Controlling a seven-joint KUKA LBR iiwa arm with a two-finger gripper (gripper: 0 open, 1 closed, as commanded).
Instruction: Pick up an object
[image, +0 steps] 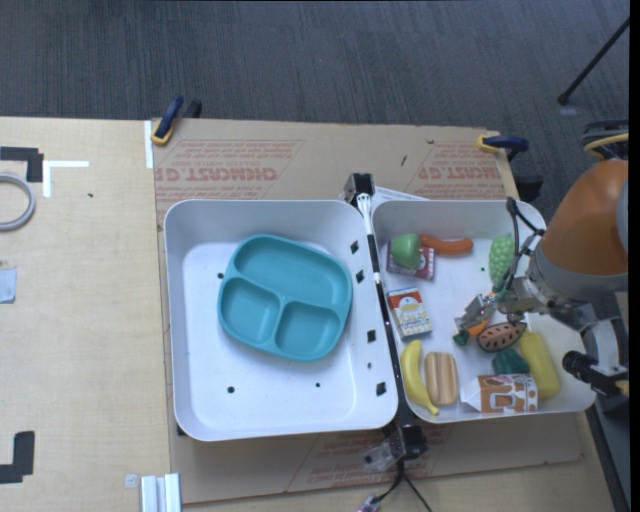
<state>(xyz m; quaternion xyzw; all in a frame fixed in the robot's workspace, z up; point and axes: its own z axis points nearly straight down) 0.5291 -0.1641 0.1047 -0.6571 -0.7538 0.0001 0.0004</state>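
The grey metal gripper (478, 318) reaches into the right white bin (452, 212) from the right. Behind it is the big grey arm with the orange band (592, 232). The picture is too small to tell if the gripper is open or closed, or if it holds anything.

Right under the gripper, touching it or almost, lies a brown oval toy with red dots (500, 335). Just below that is a small dark green toy (509, 361), and beside that a yellow toy corn (540, 364). Lower still lies an orange and white juice carton (501, 393).

To the left of the gripper is a small red and white box (410, 312). Below it and to the left are a hot dog in a bun (440, 378) and a yellow banana (414, 376). Above it and to the left are a green apple (405, 248) and an orange carrot (447, 244). Just above it is a bumpy light green toy (501, 260).

Far to the left, in the left white bin (190, 380), sits a teal plastic plate with three sections (285, 297).
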